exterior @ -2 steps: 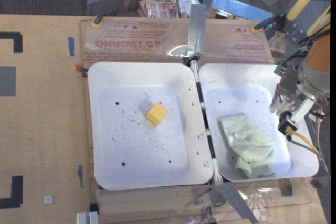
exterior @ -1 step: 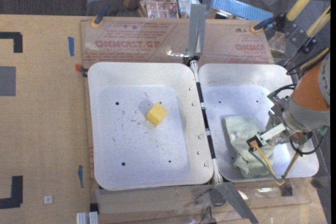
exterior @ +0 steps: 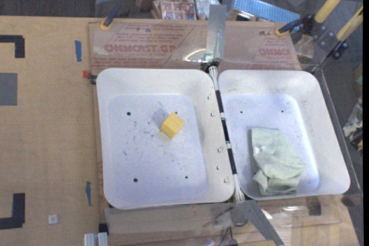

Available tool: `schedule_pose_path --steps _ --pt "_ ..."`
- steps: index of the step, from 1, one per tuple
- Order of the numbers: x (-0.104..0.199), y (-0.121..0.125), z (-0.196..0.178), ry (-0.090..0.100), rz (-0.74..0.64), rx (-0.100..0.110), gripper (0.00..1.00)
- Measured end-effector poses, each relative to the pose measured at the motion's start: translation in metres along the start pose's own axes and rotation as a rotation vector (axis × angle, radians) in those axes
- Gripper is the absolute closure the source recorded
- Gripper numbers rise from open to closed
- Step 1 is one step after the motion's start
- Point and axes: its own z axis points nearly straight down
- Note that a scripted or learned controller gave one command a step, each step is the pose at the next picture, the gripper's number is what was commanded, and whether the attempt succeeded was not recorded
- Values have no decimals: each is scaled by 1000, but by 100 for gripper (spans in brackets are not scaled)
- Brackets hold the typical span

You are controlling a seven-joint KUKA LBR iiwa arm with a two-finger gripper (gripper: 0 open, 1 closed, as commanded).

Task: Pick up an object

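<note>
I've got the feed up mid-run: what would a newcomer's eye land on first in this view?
Probably the small yellow block, bright against the white floor of the left bin, sitting near its middle. Next, the crumpled pale green cloth bunched in the near part of the right bin. The two bins sit side by side on the bench, edges meeting along the centre seam.

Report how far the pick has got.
Done: nothing looks picked. The yellow block lies on the left bin floor, and the pale green cloth sits crumpled in the right bin. In hand: nothing. Left: the whole job, approach, grasp and lift.
</note>
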Motion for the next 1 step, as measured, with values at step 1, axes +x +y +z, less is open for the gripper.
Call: schedule_pose_path --steps 1 --pt "45 -37 116 -1 262 6 100"
